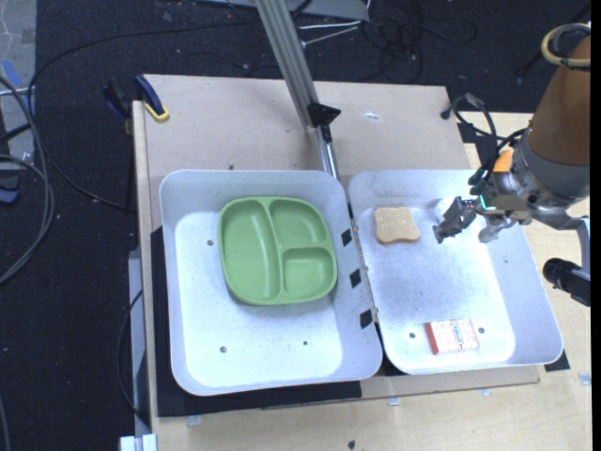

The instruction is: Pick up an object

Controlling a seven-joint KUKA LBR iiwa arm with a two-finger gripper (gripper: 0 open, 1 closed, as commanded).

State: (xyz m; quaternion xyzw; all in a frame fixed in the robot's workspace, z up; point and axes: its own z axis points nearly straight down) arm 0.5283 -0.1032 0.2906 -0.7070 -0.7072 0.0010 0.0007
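The fingers of the grey arm's gripper (457, 220) hang at right of centre frame, over the right-hand shallow white bin (526, 332); whether they are released or clenched cannot be told, and nothing shows between them. Just to their left lies a tan slice of toy bread (396, 225), apart from them. It looks light, somewhat soft and flat, best pinched across its narrow sides. A small red-and-white carton (454, 335) lies lower in the bin. A green divided plastic plate (278, 249) sits in the left-hand white bin (192, 346) on the tabletop (225, 125).
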